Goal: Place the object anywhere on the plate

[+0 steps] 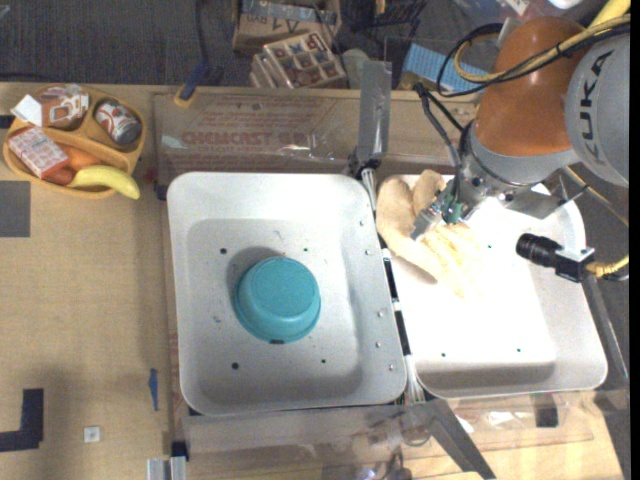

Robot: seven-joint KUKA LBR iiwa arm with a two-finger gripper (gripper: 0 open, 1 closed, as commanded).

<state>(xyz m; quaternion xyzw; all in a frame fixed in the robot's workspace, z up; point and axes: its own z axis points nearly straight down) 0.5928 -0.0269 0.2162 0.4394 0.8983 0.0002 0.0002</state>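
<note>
A round teal plate (278, 298) lies in the middle of the left white bin (200, 208). A pale cream, floppy object (410, 230) lies against the upper left wall of the right bin (520, 348), stretching down toward the bin's middle. My gripper (438, 215) hangs right over the cream object's upper part, under the arm's orange band (530, 53). The wrist hides where the gripper meets the object, so contact is unclear. The plate is a bin's width to the left of the gripper.
A black cylindrical part (545, 251) with a yellow cable sticks out over the right bin's right side. An orange tray (70, 163) of toy food with a yellow banana (105, 178) sits on the bench at far left. Boxes and cables crowd the back.
</note>
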